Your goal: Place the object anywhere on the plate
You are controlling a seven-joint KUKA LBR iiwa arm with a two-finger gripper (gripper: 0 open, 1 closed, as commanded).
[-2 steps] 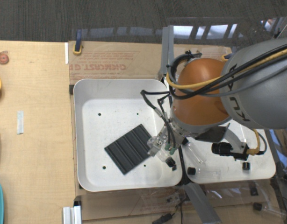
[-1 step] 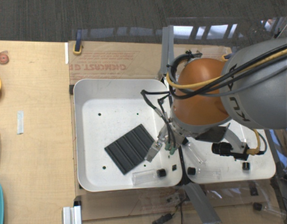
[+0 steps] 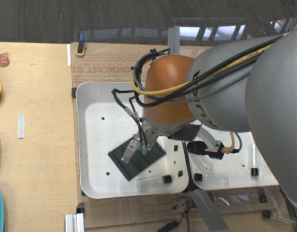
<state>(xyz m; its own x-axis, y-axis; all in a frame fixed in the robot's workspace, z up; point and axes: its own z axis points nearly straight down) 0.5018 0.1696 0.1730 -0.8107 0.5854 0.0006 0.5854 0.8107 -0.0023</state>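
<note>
The grey arm with its orange band [image 3: 170, 88] reaches in from the right and hangs over the left-hand shallow white bin [image 3: 90, 129]. Below it, the gripper [image 3: 138, 148] sits above a black ribbed rectangular plate [image 3: 131, 164] lying tilted in that bin's near half. The right-hand white bin [image 3: 226, 178] lies just beside, mostly under the arm.
</note>
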